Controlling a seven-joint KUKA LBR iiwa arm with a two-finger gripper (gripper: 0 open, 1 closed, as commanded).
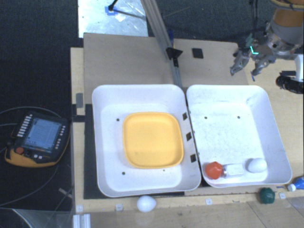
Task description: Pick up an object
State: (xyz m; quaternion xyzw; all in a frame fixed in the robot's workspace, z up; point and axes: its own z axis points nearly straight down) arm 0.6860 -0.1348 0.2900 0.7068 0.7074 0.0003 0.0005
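Nearest, on the bench's front edge outside the bins, lie a white egg-shaped object (146, 204) below the left bin and a dark green ball (266, 195) below the right bin's front right corner.

Just beyond, along the front wall of the right shallow white bin (273, 113), three things sit in a row: a round red-orange ball (213, 170) towards the front left corner, a small clear-and-white oblong piece (234, 169) touching it, its long axis running along the front wall, and a white egg-shaped lump (257, 165) near the front right corner. Any of these would serve as the object to pick up.

The left shallow white bin (102, 127) holds a square yellow plastic plate (153, 139) at its middle.

Farthest, the two-finger gripper (248, 64) hangs above the bare bench beyond the right bin's back edge, its fingers spread apart with nothing between them. The row of objects lies at the opposite, front side of that bin, so I judge the arm must cross the whole bin towards the front and then descend.
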